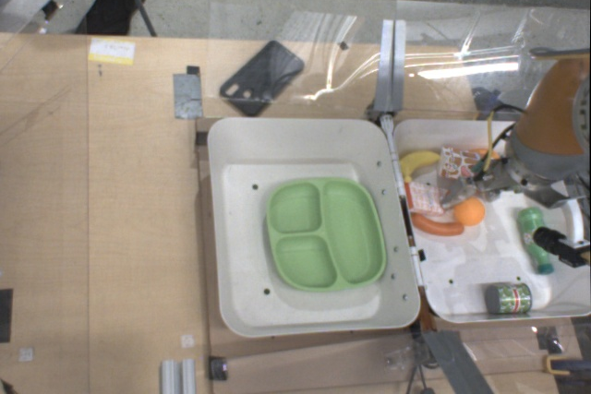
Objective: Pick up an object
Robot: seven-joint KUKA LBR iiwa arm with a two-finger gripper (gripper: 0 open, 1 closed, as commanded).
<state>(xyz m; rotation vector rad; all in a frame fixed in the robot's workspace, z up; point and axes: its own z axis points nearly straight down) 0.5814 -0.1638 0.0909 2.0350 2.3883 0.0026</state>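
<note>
My gripper point(469, 186) reaches in from the right over the upper left of the right bin point(462, 277). It hangs just above an orange ball point(471, 212) and beside a red-and-white snack packet point(451, 165). A yellow banana point(417, 163) lies at the bin's back left. An orange-red sausage point(436, 224) lies in front of the packet, touching the ball. Towards the right of the bin are a green bottle point(534, 235) and, near the front wall, a green can point(509, 297) on its side. Nothing can be seen held.
The left bin point(231, 226) holds a green divided plate point(325, 233). A black phone point(262, 77) and a small grey block point(187, 94) lie on the wooden bench behind the bins. A grey metal post point(391, 69) stands between the bins at the back.
</note>
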